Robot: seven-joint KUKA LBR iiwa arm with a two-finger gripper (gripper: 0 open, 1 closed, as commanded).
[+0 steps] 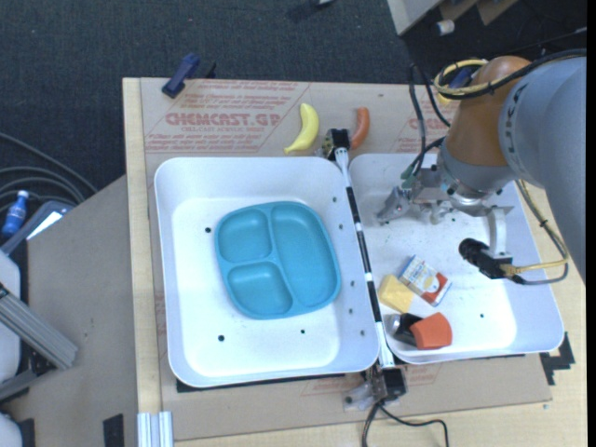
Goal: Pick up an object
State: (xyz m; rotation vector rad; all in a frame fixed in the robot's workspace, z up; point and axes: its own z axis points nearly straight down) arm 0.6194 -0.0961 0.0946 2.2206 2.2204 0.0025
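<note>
Pincer point(402, 203) low in far part of right bin point(531, 329), fingers' state unclear. Yellow block point(395, 294), small carton point(426, 280), orange block point(432, 330) lie nearer, apart from pincer. Blue divided plate point(277, 258) in left bin point(182, 277).

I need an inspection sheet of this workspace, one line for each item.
Surface: brown bench board bearing two white bins, left bin and right bin.
Job's things: yellow block, orange block, small printed packet in right bin.
Clutter: blue divided plate in left bin; yellow banana, orange carrot on board.
Gripper: two-finger gripper above right bin, holding nothing.
Cables: yellow cable.
Surroundings: dark carpet.
</note>
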